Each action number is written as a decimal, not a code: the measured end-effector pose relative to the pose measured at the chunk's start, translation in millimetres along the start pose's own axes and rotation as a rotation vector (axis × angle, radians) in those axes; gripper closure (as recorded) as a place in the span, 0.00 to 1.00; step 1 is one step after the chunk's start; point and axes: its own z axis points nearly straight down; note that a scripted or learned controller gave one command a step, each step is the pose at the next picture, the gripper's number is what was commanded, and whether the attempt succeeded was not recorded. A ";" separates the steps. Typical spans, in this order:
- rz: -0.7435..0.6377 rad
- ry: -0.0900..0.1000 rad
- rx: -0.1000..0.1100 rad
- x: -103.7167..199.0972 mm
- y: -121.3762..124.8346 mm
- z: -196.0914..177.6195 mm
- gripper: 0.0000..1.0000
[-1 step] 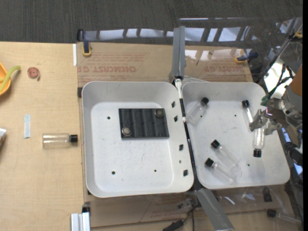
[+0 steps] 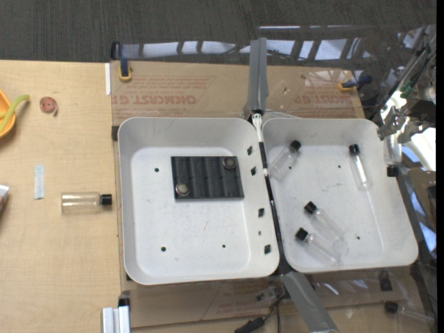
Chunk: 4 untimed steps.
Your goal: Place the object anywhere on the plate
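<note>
1. I read the dark ribbed plate point(image 2: 207, 177) in the middle of the left bin point(image 2: 139, 255) as the target. It lies flat on the bin floor, a little toward twelve o'clock of the bin's centre, which leaves it open to a drop from above.
2. Two small round pieces already sit on the plate: one at its upper right corner point(image 2: 229, 162), one at its lower left corner point(image 2: 182, 189). I cannot tell what they are.
3. The objects to pick, as I judge it, are the clear vials with black caps lying on their sides in the right bin point(image 2: 402, 255). One vial point(image 2: 285, 158) lies at about ten o'clock of that bin, close to the wall between the bins. A second vial point(image 2: 359, 168) lies at about one o'clock, cap pointing up the view. Two more lie close together at about six o'clock point(image 2: 320, 217) and seven o'clock point(image 2: 316, 245), well apart from the first two.
4. A further vial point(image 2: 83, 200) lies on the desk point(image 2: 55, 269) at nine o'clock of the left bin, outside both bins. I judge it out of play.
5. The arm is hard to read: at the view's right edge, around two to three o'clock, I see only tangled grey and bright parts beyond the right bin's rim. I cannot tell the state of the hand, and I see no vial carried.
6. I judge the task not yet begun: every vial in the right bin rests on the bin floor.
</note>
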 end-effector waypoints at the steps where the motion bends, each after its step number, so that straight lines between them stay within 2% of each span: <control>1: -0.075 0.001 0.002 14.6 -121.3 8.2 1.00; 2: -0.100 0.000 0.000 10.5 -45.6 -88.9 1.00; 3: -0.098 0.001 0.003 96.9 -122.4 47.0 1.00; 4: -0.080 0.000 0.001 94.2 -32.1 17.6 1.00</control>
